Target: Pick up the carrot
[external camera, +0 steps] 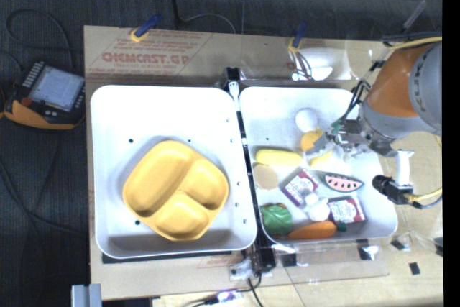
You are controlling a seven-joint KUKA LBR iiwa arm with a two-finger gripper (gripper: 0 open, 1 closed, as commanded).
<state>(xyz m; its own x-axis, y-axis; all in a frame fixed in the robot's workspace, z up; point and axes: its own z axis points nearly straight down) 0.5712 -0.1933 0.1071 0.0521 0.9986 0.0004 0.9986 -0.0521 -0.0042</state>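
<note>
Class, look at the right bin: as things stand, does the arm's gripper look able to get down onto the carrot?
Probably yes. The carrot lies uncovered along the near wall of the right bin, with nothing on top. The gripper hangs farther back. The green vegetable and a packet crowd it, so room is tight.

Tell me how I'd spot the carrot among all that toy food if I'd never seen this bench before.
Look at the right-hand white bin, the one crowded with toy food, and go to its near edge at the bottom of the picture. The carrot lies flat there, between a round green vegetable and a small red packet. It is the only long, tapered orange piece; the neighbours are green, red or yellow.
</note>
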